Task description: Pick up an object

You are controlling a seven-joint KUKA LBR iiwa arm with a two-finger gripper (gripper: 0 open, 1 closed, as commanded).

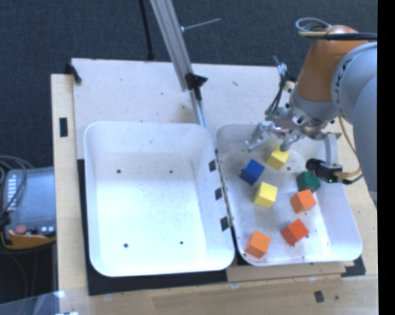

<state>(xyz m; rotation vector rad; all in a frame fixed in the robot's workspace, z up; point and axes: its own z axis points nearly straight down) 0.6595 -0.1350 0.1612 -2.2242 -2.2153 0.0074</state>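
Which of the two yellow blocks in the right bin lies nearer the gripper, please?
The upper yellow block, right beneath the gripper. The other yellow block lies lower in the bin, below the blue block and farther from the gripper.

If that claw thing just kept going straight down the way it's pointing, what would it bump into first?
Most likely the yellow block at the back of the right bin: the gripper hangs right above it, pointing down. Depth is hard to judge from this slanted view, so it might meet the bin floor just beside the block instead.
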